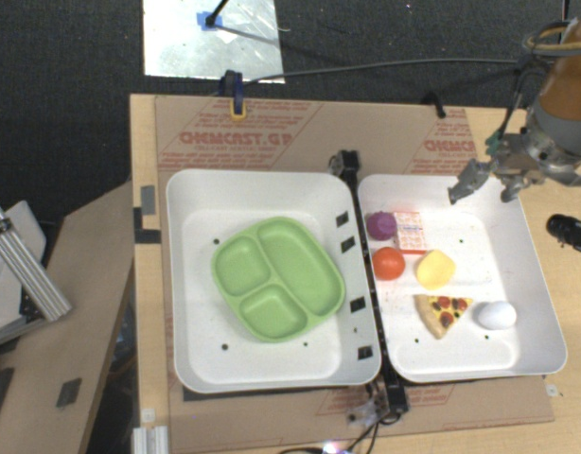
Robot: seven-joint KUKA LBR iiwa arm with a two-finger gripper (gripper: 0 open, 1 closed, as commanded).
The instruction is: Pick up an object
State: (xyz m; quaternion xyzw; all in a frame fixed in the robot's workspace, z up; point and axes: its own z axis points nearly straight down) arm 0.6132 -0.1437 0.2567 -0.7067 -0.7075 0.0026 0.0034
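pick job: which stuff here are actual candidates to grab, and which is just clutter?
Candidates, all in the right bin:
purple ball
card
tomato
lemon
pizza slice
egg
The gripper is above that bin's far edge, fingers apart, holding nothing.

Clutter:
green divided plate in the left bin
blue clamp at the far edge of the board
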